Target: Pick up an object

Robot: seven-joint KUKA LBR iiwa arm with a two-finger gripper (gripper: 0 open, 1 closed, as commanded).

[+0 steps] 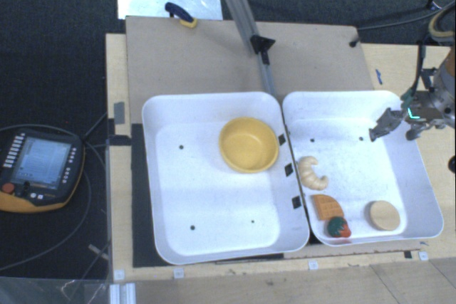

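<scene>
Yellow round bowl [249, 144] sits in the left bin [171, 224]; right bin [342, 110] holds a croissant [311, 172]; the gripper [399, 126] is spread open, holding nothing.

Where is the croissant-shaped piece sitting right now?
The croissant lies in the right bin, near its left wall, just above the orange cracker and to the right of the yellow bowl in the left bin.
</scene>
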